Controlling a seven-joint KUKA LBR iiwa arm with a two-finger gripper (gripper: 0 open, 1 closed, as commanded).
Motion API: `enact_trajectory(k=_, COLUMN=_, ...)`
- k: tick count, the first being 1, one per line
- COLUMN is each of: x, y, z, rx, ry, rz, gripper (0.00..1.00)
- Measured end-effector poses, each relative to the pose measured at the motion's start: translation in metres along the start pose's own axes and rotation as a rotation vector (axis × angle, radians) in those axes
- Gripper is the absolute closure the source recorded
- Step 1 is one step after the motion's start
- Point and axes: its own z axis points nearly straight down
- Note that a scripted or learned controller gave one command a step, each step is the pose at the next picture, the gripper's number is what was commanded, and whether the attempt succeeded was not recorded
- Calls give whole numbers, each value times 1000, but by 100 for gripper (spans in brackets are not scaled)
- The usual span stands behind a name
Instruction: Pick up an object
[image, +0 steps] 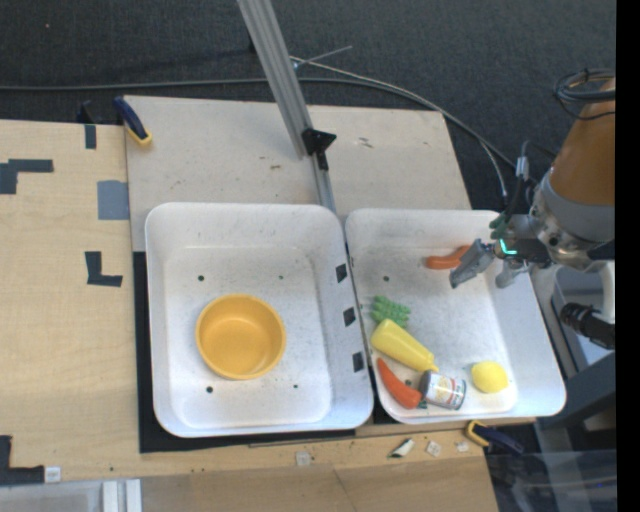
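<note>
The right bin holds several small things: an orange carrot-like piece at the back, a green leafy toy, a yellow bottle-shaped toy, a red-orange pepper-like piece, a small jar lying on its side, and a yellow lemon. My gripper hangs over the back right part of this bin, open, with nothing between its fingers. Its left finger is right beside the orange piece's right end. A yellow bowl sits in the left bin.
A slanted metal pole rises behind the bins, with cables on the dark floor beyond. A blue-and-yellow clamp lies at the bench's back left corner. Another clamp sits at the front edge below the right bin.
</note>
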Motion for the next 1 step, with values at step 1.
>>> enact_trajectory(k=1, x=0, y=1, z=-2, rx=-5, ry=-1, rz=0, gripper=0)
